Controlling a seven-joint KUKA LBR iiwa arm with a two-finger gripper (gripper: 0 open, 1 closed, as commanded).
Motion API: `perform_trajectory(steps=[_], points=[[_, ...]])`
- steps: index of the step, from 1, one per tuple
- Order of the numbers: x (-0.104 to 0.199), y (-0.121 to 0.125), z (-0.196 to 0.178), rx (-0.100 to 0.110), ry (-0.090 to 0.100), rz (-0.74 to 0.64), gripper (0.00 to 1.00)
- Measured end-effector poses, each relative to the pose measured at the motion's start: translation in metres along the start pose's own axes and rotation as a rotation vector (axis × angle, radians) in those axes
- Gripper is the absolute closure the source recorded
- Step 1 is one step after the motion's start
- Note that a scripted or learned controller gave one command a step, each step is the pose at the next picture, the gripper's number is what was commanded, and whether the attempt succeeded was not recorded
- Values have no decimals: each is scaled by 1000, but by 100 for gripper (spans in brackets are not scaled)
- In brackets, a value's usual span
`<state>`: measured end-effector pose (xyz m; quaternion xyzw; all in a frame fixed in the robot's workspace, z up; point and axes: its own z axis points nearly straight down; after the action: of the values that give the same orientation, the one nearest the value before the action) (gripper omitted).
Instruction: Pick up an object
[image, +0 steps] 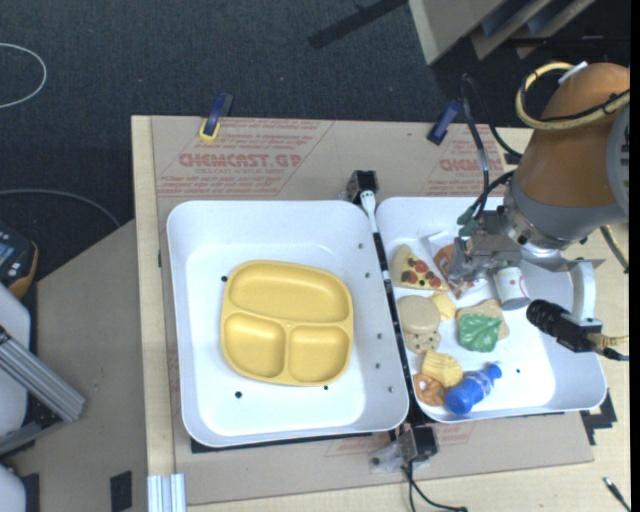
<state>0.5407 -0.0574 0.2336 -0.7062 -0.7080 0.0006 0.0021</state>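
Claw (462, 262) low in right bin (560, 385), grip state unclear; one yellow tray (287, 322) in left bin (200, 300).

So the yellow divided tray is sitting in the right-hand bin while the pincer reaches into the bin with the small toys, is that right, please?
Not quite: the camera view shows the yellow divided tray in the left-hand bin. The pincer does reach into the right-hand bin, among the small toys.

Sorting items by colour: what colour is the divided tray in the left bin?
Yellow, seen clearly in the camera view: divided tray.
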Motion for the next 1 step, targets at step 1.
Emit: perform_trajectory(steps=[1], points=[[0, -31, 10, 1, -1, 3, 100]])
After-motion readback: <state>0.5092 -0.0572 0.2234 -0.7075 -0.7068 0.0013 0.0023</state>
